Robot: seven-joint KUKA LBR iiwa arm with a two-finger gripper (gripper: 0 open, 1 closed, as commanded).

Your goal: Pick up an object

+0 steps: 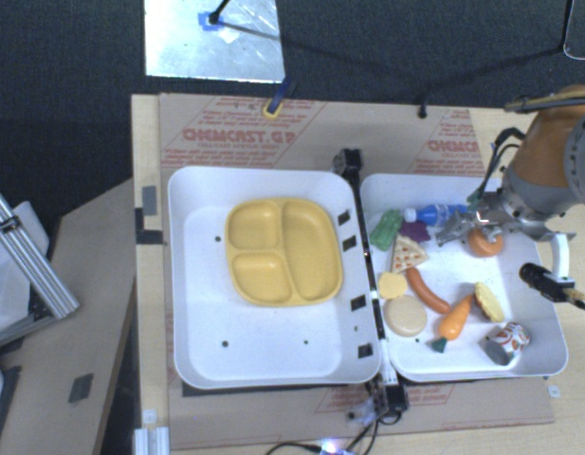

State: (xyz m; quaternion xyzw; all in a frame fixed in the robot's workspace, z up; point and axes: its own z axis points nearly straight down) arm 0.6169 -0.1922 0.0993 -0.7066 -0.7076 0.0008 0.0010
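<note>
Dark carpet (64,83) is surrounding the counter (150,282), which is bearing two white bins. The left bin (192,349) is holding a yellow divided plate (281,251). The claw (467,224) is hovering in the right bin (543,344), grip state indeterminable, an orange ball (485,244) lying just beside it.

Plastic on cardboard

The white bins (192,349) look smooth, slightly glossy plastic; the yellow divided plate (278,252) is matt plastic (faint sheen), on printed brown cardboard (245,126) beneath a shiny metal sheet (178,36).
</note>
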